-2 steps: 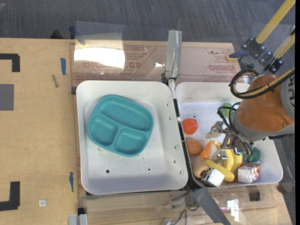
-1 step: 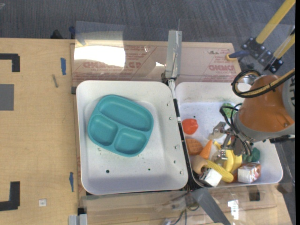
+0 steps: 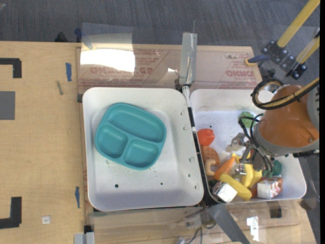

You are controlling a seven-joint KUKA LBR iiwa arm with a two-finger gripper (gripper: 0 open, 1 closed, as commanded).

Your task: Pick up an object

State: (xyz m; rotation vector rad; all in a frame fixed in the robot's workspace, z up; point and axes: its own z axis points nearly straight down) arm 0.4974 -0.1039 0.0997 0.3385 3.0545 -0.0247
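The right bin (image 3: 218,105) holds a pile of toy food along its near side. In it lie a yellow corn cob (image 3: 236,183), an orange carrot (image 3: 224,168), a yellow banana-like piece (image 3: 248,175) and a white and red packet (image 3: 269,188). A red-orange piece (image 3: 205,135) lies apart near the bin's left wall, and a green item (image 3: 247,120) sits further back. My gripper (image 3: 250,160) is low over the pile, just above the carrot and the yellow pieces. It hangs under the arm's orange band (image 3: 287,123), which hides what lies beneath it.
The left bin (image 3: 101,187) holds a teal divided plate (image 3: 131,135). A ridge with a metal post (image 3: 188,60) separates the bins. A clear plastic sheet (image 3: 127,60) lies behind them. Black cables (image 3: 264,93) loop beside the wrist.
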